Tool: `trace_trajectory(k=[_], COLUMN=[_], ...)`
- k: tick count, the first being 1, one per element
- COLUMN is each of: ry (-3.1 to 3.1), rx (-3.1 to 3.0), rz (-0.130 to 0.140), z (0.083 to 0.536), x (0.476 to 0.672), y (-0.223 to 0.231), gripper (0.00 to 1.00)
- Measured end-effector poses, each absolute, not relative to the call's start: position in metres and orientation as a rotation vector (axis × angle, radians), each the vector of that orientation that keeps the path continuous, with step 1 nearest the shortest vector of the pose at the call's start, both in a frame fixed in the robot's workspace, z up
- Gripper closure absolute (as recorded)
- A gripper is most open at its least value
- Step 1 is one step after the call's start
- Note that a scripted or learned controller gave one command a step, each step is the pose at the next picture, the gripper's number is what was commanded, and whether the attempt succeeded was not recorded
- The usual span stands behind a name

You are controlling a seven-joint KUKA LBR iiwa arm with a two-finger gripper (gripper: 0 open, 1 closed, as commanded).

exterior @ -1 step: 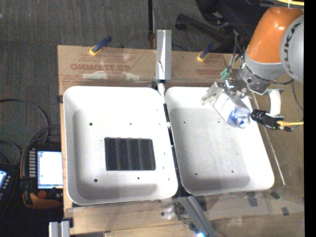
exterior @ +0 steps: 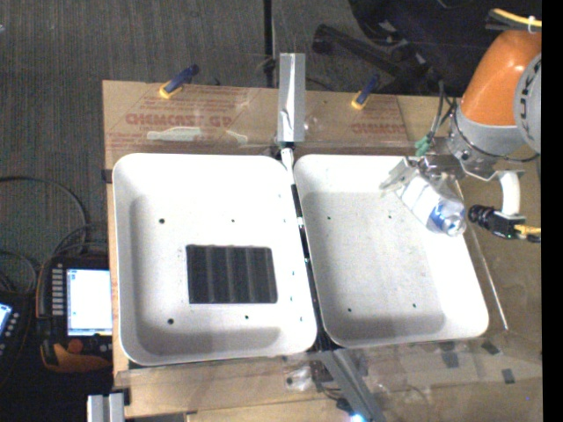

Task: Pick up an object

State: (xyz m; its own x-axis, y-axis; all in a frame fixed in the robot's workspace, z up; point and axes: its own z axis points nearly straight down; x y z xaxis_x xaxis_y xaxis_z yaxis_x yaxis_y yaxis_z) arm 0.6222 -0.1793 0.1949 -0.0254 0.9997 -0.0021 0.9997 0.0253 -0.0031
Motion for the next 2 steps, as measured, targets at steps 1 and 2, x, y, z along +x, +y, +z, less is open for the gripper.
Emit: trace_trajectory(k=[1, 2], ry=[-2.246, -2.240], rx=[-2.198, -2.203], rz=[0.003, 0.001], z=[0.219, 0.274], x=[0.607, 0.561], y=[-0.221, -0.222], gripper=[0.00, 0.00])
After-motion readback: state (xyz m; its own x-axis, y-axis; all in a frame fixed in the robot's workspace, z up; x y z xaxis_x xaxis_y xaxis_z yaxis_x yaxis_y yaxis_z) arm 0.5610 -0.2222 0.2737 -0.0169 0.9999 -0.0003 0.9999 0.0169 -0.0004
